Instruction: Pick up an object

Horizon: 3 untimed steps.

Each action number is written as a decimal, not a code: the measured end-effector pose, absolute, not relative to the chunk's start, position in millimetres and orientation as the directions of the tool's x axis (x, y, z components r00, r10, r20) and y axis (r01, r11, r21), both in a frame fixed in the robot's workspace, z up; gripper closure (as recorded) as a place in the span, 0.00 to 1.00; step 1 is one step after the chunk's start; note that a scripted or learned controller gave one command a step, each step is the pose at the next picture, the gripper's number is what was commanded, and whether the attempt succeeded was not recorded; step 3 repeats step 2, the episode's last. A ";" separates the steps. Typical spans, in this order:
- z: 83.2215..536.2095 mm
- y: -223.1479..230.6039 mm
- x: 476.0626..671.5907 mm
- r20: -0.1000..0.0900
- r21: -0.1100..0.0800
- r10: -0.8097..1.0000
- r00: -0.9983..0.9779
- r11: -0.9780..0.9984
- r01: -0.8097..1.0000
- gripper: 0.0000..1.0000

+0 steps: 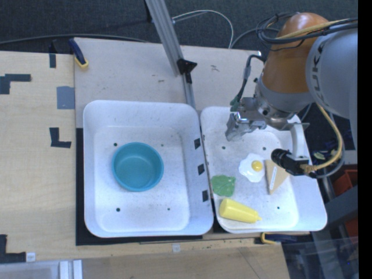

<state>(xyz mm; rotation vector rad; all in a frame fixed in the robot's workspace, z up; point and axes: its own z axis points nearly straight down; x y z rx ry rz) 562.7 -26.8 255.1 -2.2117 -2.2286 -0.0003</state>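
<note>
Gripper (236,128) over upper part of right bin (308,214), grip state unclear, fried egg (253,168) just below, blue bowl (138,166) in left bin (93,156)

A pale wooden worktop (35,156) fills the left and lower part of the view, marked with several dark tape strips (57,137) and a grey square patch (65,97). A lighter beige board (128,68) lies on it, under 2 white bins (96,112). A blue and yellow clamp (78,54) grips the board's far left corner. A grey metal pole (165,28) slants down from the top edge to a black bracket (186,65). Beyond the worktop the floor is dark carpet (58,7), crossed by thin cables (203,15). The light is even and soft, casting faint shadows.
</note>
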 end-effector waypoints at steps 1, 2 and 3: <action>247.7 36.5 571.3 0.001 -0.002 1.000 -0.008 0.008 1.000 1.00; 248.3 85.3 580.0 0.001 -0.001 1.000 -0.007 0.007 1.000 1.00; 248.3 85.3 580.0 0.001 -0.001 1.000 -0.007 0.007 1.000 1.00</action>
